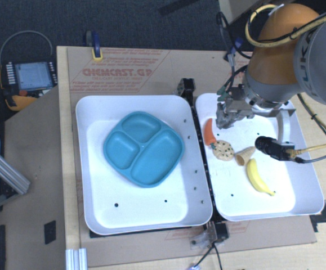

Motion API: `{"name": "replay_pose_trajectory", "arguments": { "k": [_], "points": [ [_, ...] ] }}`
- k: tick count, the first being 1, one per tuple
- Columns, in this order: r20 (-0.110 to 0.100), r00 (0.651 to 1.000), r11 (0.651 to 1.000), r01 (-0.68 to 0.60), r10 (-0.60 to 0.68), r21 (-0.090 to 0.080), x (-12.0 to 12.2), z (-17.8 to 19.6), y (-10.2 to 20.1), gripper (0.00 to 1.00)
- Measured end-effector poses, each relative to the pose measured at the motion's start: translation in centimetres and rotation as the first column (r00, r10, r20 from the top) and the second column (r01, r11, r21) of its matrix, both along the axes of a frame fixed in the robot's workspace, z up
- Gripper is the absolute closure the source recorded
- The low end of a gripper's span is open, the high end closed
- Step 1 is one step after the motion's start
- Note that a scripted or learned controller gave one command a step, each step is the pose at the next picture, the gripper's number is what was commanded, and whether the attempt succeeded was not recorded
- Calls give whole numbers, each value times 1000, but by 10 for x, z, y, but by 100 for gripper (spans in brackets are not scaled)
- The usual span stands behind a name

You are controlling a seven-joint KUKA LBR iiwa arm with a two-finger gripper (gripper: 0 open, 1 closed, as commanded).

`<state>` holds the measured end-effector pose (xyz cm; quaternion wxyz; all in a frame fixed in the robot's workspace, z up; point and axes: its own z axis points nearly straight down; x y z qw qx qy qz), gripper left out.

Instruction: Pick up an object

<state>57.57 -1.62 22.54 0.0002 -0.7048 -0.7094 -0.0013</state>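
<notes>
Blue moulded three-well plate (144, 149); curved banana (258, 176), speckled round cookie (223, 149); pincer (225, 120) state unclear.

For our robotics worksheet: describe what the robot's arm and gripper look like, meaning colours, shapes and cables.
The arm is rounded and grey, with a bulbous orange band above the wrist. Yellow and black cables loop around it. The gripper is a compact grey metal block.

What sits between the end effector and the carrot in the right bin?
Nothing visible. The end effector hangs over the right bin, with the carrot just beside and below it at the bin's left wall. The cookie and banana lie further toward the front, off that path.
</notes>
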Motion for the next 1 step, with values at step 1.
{"name": "replay_pose_trajectory", "arguments": {
  "k": [1],
  "points": [
    [1,1000,1000,-1,1,0,-6,9,58,100]
  ]
}}
